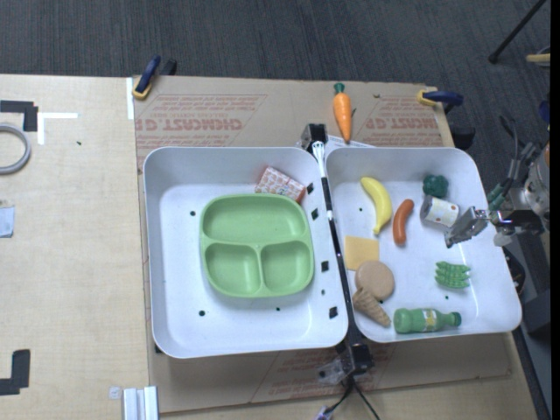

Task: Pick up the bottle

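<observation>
Bottle lies on its side along the right bin's front edge, cap toward the right corner, just right of the cone and below the peas. Gripper hangs over the right edge, nothing visibly between its fingers, though their spread is unclear. It should come down across the bottle's middle.

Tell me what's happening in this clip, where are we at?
A robot arm reaches in from the right, its gripper over the right bin, near a small white can and the green peas. The green bottle it should pick up lies on its side at the bin's near edge, untouched. The left bin holds a green divided plate.
</observation>
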